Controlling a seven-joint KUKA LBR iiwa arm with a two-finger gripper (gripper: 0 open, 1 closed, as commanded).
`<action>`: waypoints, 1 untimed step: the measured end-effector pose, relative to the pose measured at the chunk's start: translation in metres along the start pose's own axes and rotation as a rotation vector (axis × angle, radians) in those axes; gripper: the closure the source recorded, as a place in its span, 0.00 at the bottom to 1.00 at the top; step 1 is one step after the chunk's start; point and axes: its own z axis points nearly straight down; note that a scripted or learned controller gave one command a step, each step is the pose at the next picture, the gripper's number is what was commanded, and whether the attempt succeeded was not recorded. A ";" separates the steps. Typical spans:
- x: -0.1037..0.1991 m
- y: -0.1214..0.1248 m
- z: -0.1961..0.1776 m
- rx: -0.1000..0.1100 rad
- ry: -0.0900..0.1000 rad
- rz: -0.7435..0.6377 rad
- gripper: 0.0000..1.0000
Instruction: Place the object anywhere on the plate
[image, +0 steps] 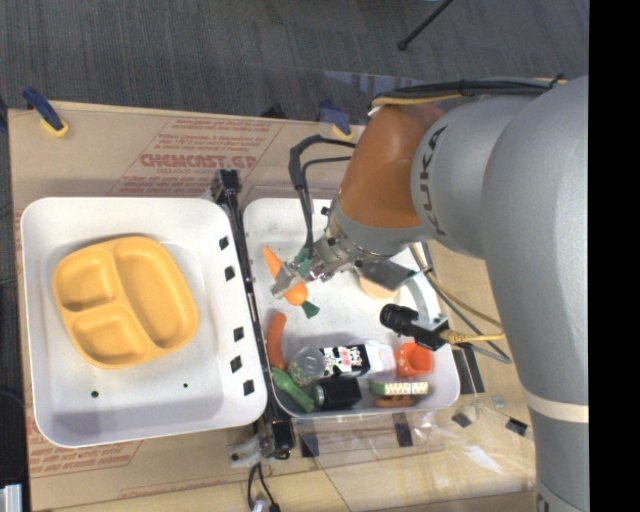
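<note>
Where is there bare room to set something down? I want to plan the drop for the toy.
The yellow plate in the left bin has three bare compartments, and white floor borders it toward the bin's near edge. The right bin is crowded: bottle, orange cup, green pieces and gripper above a carrot.

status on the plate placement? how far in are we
Done: nothing on the yellow plate in the left bin yet. In hand: the gripper is down in the right bin, at the toy carrot; whether it grips it is unclear. Left: secure the pick, lift, carry across the divider, set it on the plate.
</note>
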 end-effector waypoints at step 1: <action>0.055 0.079 -0.061 -0.006 -0.001 0.220 1.00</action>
